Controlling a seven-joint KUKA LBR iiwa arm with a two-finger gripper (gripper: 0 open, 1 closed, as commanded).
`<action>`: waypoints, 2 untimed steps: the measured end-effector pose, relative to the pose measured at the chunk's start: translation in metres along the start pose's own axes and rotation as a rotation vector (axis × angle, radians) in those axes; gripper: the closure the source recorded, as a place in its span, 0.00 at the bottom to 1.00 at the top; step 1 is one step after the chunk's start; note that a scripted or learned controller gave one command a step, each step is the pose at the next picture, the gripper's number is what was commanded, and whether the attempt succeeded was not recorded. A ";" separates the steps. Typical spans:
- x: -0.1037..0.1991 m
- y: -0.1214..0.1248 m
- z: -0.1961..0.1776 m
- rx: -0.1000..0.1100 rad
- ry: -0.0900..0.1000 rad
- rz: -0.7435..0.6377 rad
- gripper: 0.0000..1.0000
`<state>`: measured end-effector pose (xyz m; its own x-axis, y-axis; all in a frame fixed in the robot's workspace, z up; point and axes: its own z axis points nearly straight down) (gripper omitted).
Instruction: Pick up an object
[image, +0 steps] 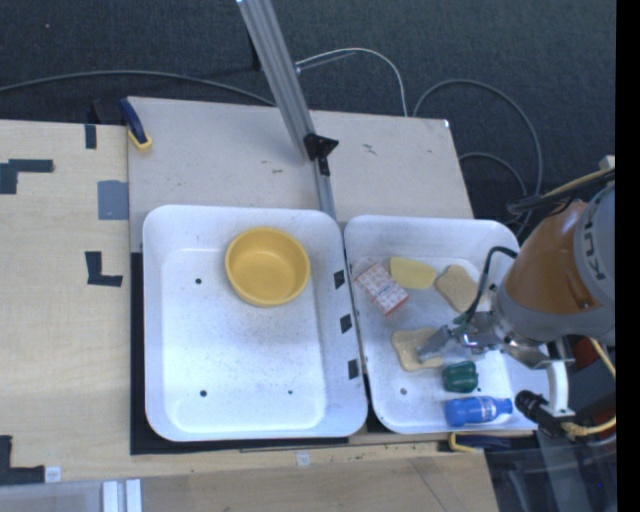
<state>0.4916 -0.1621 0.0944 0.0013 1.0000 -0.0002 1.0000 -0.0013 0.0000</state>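
objects for picking lie in the right bin (372, 232), the one nearer the arm (560, 275): a small box with a red and white check pattern (381, 286) near the bin's left wall, a pale yellow piece (412, 272) just beside it, a tan piece (457, 286) a little further right, a flat tan slab (410, 349) lower down, a dark green cup (460, 377) below that, and a blue bottle with a white cap (478, 410) lying on its side near the bin's near wall. the gripper (437, 348) reaches in from the right and sits low over the right end of the flat tan slab, just above the dark green cup; its metal tip overlaps the slab (whether it touches cannot be told from this angle), and i cannot tell whether the fingers are apart or together, nor whether anything is between them. the left bin (160, 330) holds a yellow bowl (267, 266), upright, in its far half and well apart from the gripper. a grey metal pole (283, 75) slants down from the top to the place where the two bins meet.
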 end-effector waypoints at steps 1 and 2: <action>0.001 0.001 -0.012 -0.001 0.001 -0.003 1.00; 0.001 0.000 -0.075 -0.004 -0.001 -0.003 1.00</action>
<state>0.4919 -0.1608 0.1693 -0.0015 1.0000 -0.0012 1.0000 0.0015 0.0036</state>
